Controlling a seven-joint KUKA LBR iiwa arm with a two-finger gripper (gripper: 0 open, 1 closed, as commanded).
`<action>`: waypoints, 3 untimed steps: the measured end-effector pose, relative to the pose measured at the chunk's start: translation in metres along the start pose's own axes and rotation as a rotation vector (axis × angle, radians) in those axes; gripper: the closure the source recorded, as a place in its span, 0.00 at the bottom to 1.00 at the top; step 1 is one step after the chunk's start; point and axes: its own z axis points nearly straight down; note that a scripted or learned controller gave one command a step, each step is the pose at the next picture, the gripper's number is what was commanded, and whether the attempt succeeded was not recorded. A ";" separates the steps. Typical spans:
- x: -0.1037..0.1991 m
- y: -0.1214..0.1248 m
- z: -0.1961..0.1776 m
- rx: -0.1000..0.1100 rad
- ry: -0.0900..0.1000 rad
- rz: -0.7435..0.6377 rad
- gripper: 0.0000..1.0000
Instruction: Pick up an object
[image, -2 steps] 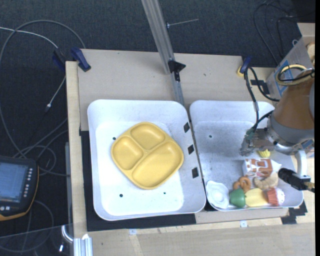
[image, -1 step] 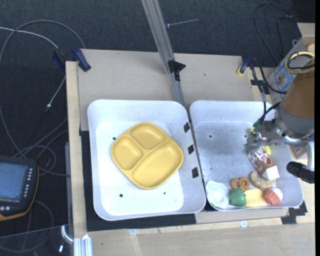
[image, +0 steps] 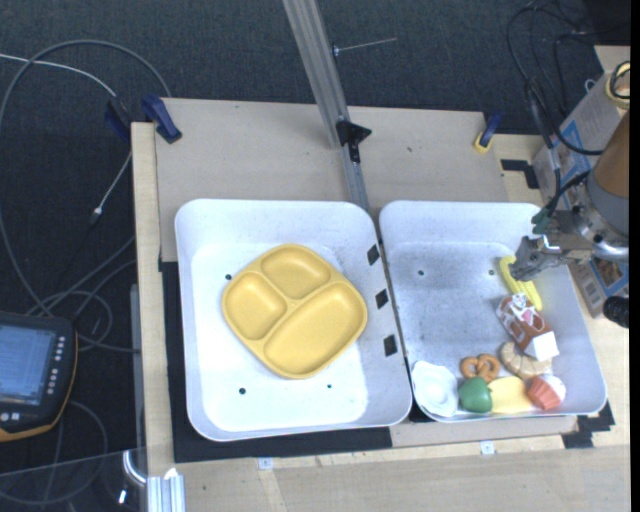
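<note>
Two white bins side by side on bench (image: 440, 150). Left bin (image: 200, 260): one yellow three-compartment plate (image: 294, 310), near centre. Right bin (image: 440, 290): small toy foods heaped along right wall and lower right corner — one white bowl-like piece (image: 432, 385), one pretzel (image: 479, 366), one green piece (image: 476, 397), one red piece (image: 546, 394), one yellow banana-like piece (image: 523, 288) topmost; others overlap, hard to separate or count. Jaws (image: 527, 256) at right bin's upper right, just above yellow piece; opening not discernible. Arm cut off at frame's right.
</note>
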 end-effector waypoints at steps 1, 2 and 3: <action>0.000 0.001 -0.010 0.005 0.002 0.000 1.00; 0.059 0.016 -0.009 0.007 0.004 -0.006 1.00; 0.112 0.045 0.001 0.006 0.004 -0.005 1.00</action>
